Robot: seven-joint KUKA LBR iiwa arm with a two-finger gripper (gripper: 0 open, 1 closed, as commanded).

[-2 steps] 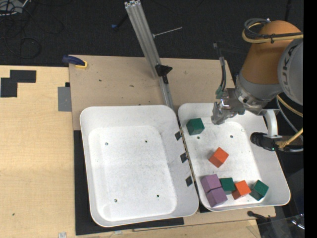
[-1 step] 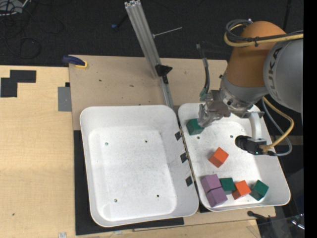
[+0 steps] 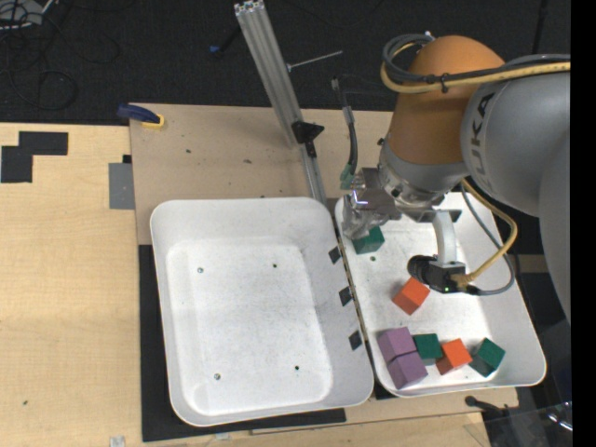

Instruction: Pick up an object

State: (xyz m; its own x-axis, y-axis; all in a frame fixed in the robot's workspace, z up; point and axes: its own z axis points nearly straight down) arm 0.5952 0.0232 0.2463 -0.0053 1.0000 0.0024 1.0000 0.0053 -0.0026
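Over the right-hand shallow white bin (image 3: pixel 521 366), the grey arm with its orange band (image 3: pixel 442 91) reaches down, its pincer (image 3: pixel 361 223) low near the bin's upper left corner. A small dark green cube (image 3: pixel 370 241) sits directly beneath the pincer; whether the pincer is open or closed cannot be told. Farther down lie an orange cube (image 3: pixel 410 295), 2 purple blocks (image 3: pixel 400 357), another green cube (image 3: pixel 428 346), a second orange cube (image 3: pixel 454 354) and a third green cube (image 3: pixel 487 354). Beside it on the counter (image 3: pixel 65 277) lies the left white bin (image 3: pixel 177 222).
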